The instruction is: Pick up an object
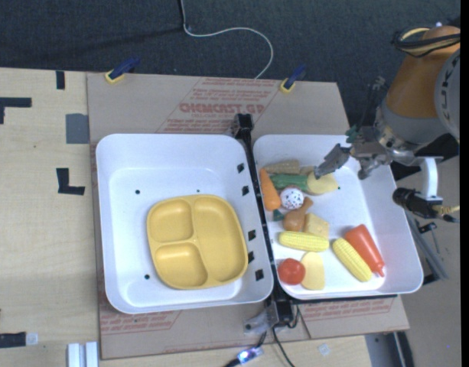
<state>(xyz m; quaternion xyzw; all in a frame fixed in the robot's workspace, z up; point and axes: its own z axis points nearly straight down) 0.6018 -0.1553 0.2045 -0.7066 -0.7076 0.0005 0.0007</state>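
1. The arm (425, 90) reaches in from three o'clock, its orange band up at about two o'clock, and the gripper (347, 159) hangs over the upper part of the right bin (395, 228).
2. Its two dark fingers are spread apart with nothing between them; one fingertip sits just above a pale yellow piece (323, 184), though I cannot tell whether they touch.
3. Crowding that spot, toward nine o'clock of the gripper, are a tan piece (284, 167), a green vegetable (289, 180), an orange carrot (269, 190) and a white dotted ball (293, 199), all packed close together.
4. Further toward six o'clock in the same bin lie a brown lump (294, 221), a corn cob (302, 241), a red tomato (291, 271) touching a pale yellow slice (314, 271), a second corn cob (351, 258) and a red-orange pepper (366, 248) just beside it.
5. The left bin (119, 205) holds one yellow divided plate (196, 240), lying flat toward the bin's six o'clock side.
6. Both bins rest on a cardboard sheet (211, 105) held by clips, and a white cable (226, 33) loops across the dark floor at twelve o'clock.
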